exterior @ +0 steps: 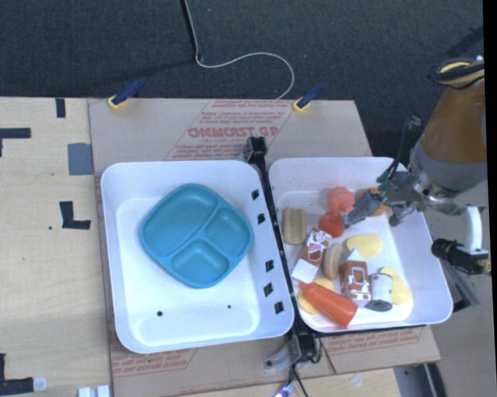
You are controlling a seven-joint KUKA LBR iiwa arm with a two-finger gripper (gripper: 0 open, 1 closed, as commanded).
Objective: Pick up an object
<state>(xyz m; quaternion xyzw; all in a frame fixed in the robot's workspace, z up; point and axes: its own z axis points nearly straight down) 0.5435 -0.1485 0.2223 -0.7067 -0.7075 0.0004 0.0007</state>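
I have the gripper (377, 204) low over the right bin (423, 310), near its upper part, with the arm reaching in from three o'clock. Whether its jaws are parted or closed I cannot tell from this slant, and I see nothing held in them. The nearest candidates lie toward nine o'clock of the tips: a small red piece (332, 224) just below-left and a salmon-pink piece (340, 198) just beside them. At about six o'clock sits a yellow piece (364, 246), its long axis running roughly left to right. Farther off, toward seven o'clock, lies the orange carrot-like toy (328, 303). The blue divided plate (198, 234) sits well apart in the left bin (120, 263).
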